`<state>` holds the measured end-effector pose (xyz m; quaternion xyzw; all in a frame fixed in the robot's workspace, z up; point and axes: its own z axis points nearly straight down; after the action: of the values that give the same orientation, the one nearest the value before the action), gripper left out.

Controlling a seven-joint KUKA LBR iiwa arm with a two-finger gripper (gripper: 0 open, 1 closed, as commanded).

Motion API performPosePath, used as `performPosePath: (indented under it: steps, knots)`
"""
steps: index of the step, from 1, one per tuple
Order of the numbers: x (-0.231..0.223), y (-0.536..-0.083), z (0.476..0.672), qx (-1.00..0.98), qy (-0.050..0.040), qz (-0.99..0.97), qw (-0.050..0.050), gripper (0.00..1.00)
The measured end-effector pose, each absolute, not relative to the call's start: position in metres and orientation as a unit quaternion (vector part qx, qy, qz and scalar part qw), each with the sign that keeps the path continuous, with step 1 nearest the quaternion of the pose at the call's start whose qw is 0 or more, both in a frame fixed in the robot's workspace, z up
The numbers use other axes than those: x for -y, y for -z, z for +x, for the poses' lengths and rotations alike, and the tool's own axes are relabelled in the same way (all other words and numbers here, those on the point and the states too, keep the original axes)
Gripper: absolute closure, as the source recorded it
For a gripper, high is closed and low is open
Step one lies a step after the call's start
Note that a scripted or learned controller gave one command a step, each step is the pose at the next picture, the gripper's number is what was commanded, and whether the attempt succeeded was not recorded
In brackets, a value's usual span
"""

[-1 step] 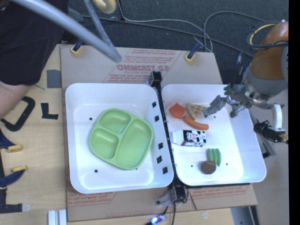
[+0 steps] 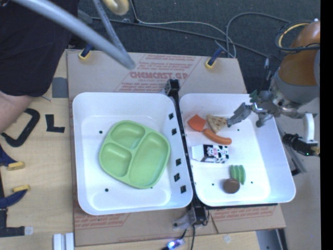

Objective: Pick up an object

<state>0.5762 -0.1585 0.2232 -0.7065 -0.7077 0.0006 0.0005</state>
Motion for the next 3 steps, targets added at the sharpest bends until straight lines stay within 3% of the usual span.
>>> performPosePath:
  steps: [3]
  knots:
    - [0.147,-0.083,0.571,0.708,-0.0009,-0.706,0.000,0.00]
